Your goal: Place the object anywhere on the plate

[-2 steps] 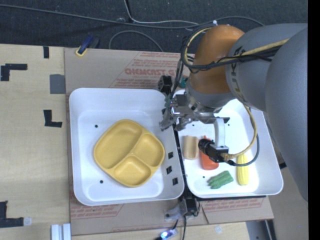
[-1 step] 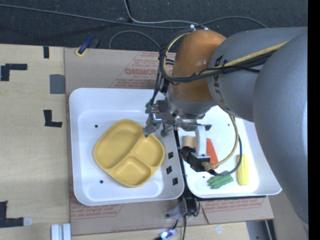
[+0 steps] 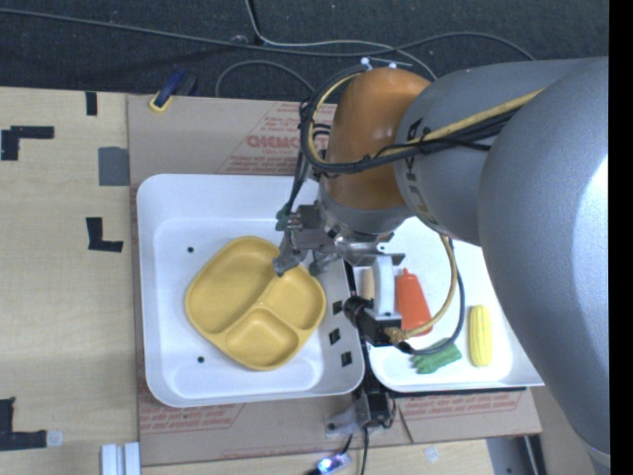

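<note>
Cardboard sheeting covers the bench under two white bins (image 3: 158,265), dark carpet beyond. Left bin: one yellow plate (image 3: 247,310), three moulded compartments, smooth matt plastic, rounded rim. Right bin: orange carrot (image 3: 411,300), tapered; yellow corn cob (image 3: 479,334), ribbed; green pea pod (image 3: 435,359), flat and knobbly. My gripper (image 3: 294,253) hangs over the plate's far right rim; whether its jaws are spread or pinching anything, I cannot tell. No object is visible between them. I judge a good placement needs release low over a compartment, away from the dividing ridges.
</note>
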### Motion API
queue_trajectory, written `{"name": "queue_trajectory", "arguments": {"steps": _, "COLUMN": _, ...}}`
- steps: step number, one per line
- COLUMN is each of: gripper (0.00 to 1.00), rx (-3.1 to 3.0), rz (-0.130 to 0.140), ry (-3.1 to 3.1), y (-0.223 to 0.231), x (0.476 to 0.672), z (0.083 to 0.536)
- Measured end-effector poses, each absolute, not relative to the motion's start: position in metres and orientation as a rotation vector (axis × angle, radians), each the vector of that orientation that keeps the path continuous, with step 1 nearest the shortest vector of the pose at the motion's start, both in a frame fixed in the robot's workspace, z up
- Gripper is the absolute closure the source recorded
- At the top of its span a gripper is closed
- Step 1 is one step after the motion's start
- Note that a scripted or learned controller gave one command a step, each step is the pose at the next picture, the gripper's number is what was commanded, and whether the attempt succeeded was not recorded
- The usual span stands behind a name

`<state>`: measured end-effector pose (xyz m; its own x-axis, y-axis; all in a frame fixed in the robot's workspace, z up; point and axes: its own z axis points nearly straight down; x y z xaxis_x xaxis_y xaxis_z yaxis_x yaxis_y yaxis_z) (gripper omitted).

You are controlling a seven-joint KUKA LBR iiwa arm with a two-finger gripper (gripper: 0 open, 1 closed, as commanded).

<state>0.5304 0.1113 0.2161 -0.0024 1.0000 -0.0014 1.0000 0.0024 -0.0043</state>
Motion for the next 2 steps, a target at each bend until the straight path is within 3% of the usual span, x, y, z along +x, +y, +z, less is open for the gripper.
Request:
{"name": "queue_trajectory", "arguments": {"steps": 1, "gripper": 1.00, "rx": -2.219, "rz": 0.002, "ry": -2.223, "y": 0.1059, "x": 0.5377, "z": 0.2306}}
{"name": "queue_trajectory", "arguments": {"steps": 2, "gripper": 0.00, "rx": -2.219, "rz": 0.004, "ry": -2.222, "y": 0.1058, "x": 0.5373, "z": 0.2298}}
